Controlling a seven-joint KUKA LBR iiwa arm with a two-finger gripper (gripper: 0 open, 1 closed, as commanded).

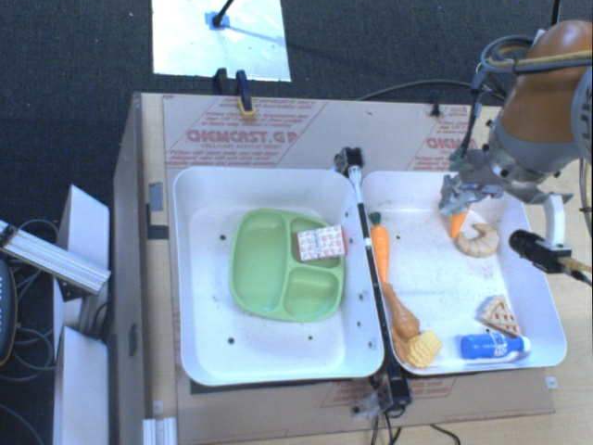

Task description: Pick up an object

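1. The worktop (278, 133) holds two white bins side by side.
2. The left bin (208, 341) has a green plate (269, 276) with a small box (321, 243) on it.
3. The right bin (547, 332) has a carrot (380, 251), a drumstick (401, 315), a yellow chip (425, 348), a blue tube (493, 346), a waffle slice (500, 315) and a shrimp (479, 240).
4. The fingers (460, 204) sit low over a small orange cone (459, 223), right beside the shrimp. I cannot tell how far open they are, or if they hold it.
5. The cone is small and may slip out. The fingers might bump the shrimp too.
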